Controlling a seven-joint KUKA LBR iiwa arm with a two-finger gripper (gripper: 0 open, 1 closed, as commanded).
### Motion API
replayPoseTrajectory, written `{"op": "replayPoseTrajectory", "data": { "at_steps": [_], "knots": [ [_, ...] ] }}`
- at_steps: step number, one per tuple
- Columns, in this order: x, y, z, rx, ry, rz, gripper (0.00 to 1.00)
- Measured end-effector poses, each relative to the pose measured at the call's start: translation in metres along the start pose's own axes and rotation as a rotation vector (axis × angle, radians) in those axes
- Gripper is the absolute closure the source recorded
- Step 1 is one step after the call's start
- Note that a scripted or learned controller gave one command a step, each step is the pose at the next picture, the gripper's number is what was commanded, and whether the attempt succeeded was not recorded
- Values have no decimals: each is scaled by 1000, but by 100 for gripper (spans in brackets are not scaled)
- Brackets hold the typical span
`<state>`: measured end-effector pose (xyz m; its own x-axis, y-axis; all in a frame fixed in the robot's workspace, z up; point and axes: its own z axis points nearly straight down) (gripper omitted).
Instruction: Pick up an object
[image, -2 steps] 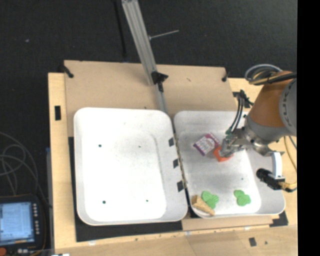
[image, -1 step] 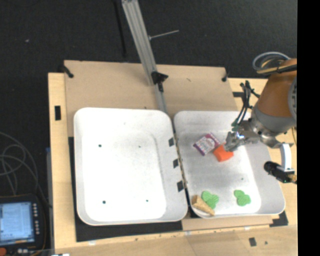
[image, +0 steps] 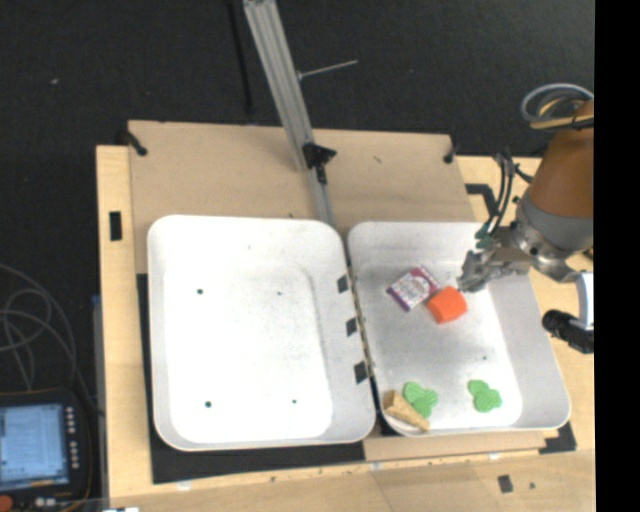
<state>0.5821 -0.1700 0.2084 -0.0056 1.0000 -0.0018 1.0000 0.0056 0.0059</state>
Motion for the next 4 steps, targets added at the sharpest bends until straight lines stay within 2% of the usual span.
{"op": "replayPoseTrajectory", "data": {
  "at_steps": [1,3,4],
  "knots": [
    [53,-1,-2,5,3,-1,100],
    [159,29,-23,3,3,-2,100],
    [218,32,-34,4,4,-3,100]
  ]
}}
